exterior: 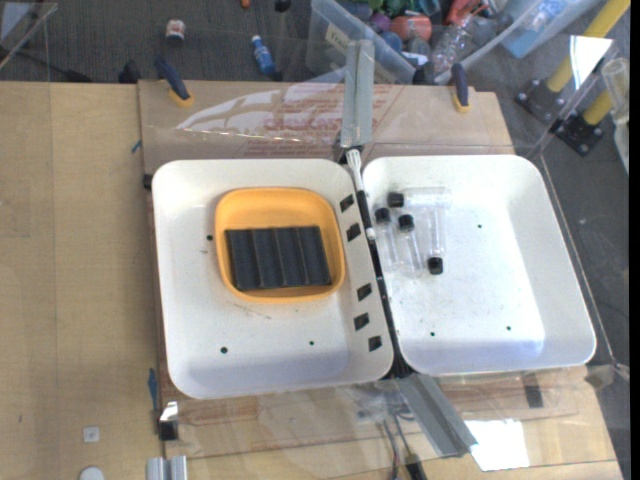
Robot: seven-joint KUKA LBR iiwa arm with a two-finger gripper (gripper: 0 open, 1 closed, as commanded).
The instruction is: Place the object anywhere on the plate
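Dark ridged block (277,258) on orange plate (240,211), L bin (190,348); maybe clear obj (415,230) R bin (520,308).

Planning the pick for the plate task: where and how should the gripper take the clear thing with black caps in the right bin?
Judging by this view, the clear thing lies flat in the right bin, upper left, near the divider. Its see-through parts run roughly top to bottom, with black caps at their ends. I would come straight down and close across one clear part's narrow width, between caps. Its exact outline is hard to make out.

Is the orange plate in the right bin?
No, the orange plate sits in the left bin, with a dark ridged object lying on it, while the right bin holds a clear object with black caps.
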